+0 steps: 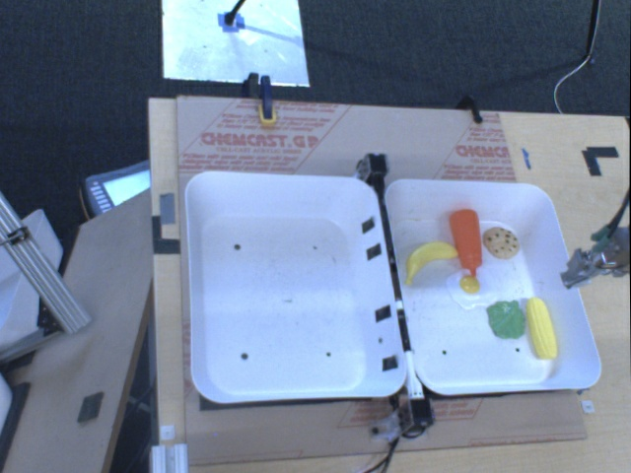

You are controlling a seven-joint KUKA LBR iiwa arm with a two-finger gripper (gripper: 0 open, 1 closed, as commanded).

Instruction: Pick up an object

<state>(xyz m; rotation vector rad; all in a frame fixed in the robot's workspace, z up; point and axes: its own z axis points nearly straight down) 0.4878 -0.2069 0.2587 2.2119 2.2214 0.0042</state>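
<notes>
While the grey two-finger gripper (584, 268) hangs just outside the right rim of the right-hand shallow white plastic bin (567, 235), nothing is between its tips, and whether they are spread I cannot tell (too small). This looks like the approach step. Nearest lies the yellow toy corn cob (540, 327), beside a green leafy toy (506, 319); next, swing inward and descend.

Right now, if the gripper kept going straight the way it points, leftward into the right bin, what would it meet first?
Probably the corn cob or the green piece beside it: the gripper sits at the right bin's outer rim. Its height above the bin is unclear, so it might pass over them.
</notes>
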